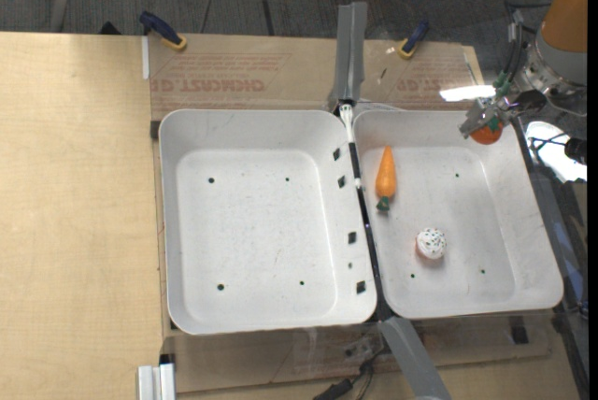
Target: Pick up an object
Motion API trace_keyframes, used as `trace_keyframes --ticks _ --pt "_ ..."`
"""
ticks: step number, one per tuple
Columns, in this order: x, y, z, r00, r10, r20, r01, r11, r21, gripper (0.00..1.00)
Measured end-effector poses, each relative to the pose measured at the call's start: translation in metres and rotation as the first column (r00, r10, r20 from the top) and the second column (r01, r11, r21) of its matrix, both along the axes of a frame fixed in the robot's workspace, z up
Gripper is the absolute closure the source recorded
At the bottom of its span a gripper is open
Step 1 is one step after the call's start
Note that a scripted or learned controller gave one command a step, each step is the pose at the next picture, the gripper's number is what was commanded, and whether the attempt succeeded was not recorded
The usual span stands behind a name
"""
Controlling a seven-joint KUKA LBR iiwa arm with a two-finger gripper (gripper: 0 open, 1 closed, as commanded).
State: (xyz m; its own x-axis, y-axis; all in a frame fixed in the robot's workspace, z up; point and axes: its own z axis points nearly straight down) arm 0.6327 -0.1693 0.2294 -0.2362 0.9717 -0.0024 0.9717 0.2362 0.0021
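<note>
So from the overhead camera, two white bins are sitting side by side on the bench. The left bin (187, 202) has nothing going on in it. In the right bin (505, 239), a carrot (385, 174) is lying near the divider toward the far-left part, pointing roughly away from the camera, and a small white speckled ball (431, 244) is resting a bit nearer and to the right of it, well apart from the carrot. The arm (565, 15) is reaching in from the right, and the gripper (486, 122) is hanging over the far-right corner of that bin, clamped on a small orange-red thing (487, 135) that is peeking out between its fingers.
</note>
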Motion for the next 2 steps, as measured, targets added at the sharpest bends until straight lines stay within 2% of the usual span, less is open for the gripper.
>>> trace_keyframes --ticks 1,2 --pt "0.0 0.0 -0.001 1.0 0.0 -0.001 0.0 1.0 0.0 0.0" --pt "0.012 0.067 -0.067 0.998 0.058 -0.004 -0.058 0.998 0.002 0.0"
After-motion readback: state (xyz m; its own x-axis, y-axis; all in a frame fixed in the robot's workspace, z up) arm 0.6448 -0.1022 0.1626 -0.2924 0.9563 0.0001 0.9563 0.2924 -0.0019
